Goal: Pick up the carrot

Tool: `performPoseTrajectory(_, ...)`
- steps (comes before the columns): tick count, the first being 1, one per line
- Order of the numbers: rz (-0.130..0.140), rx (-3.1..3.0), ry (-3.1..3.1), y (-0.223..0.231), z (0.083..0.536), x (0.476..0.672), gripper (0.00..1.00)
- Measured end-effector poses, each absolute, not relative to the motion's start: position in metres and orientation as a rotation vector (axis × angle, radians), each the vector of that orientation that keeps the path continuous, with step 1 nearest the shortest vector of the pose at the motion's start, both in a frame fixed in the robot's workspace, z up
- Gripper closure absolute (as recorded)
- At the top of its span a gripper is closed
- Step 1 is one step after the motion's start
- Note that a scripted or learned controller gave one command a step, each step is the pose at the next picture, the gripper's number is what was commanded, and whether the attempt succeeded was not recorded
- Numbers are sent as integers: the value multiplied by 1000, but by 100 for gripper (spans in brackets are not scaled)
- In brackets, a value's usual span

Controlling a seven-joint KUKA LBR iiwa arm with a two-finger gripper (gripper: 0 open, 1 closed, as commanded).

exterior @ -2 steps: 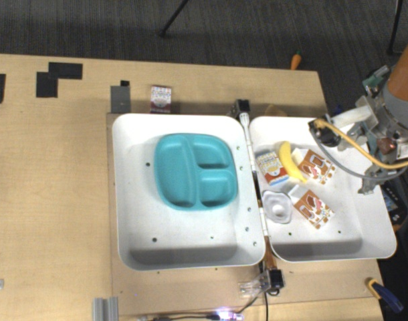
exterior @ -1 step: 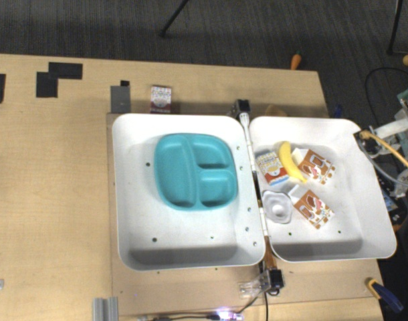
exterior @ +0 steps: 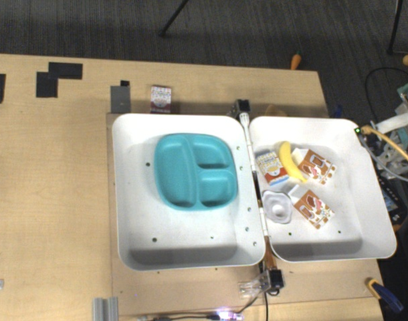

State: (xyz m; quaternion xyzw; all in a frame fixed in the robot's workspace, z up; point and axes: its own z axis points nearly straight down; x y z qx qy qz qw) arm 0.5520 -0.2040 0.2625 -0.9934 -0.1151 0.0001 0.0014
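Whether the pincer is open or closed cannot be told from this view, so the task looks to be at its very start, with the approach not yet made. The right bin (exterior: pixel 364 199) holds a yellow banana (exterior: pixel 291 161) lying over a small carton (exterior: pixel 272 168), two brown snack packets (exterior: pixel 316 168) and a white cup (exterior: pixel 277 208). The left bin (exterior: pixel 134 179) holds a teal divided plate (exterior: pixel 194 170). I cannot tell which item is the carrot. A small orange thing (exterior: pixel 295 61) at the bench's far edge is too small to identify. The next move calls for locating the carrot first.
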Motion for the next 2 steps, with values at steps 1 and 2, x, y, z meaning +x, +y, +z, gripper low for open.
performPoseTrajectory(1,-1,-3114,-378,-203,273,554,100)
performPoseTrajectory(2,10,-3103,-449,-153,202,496,100)
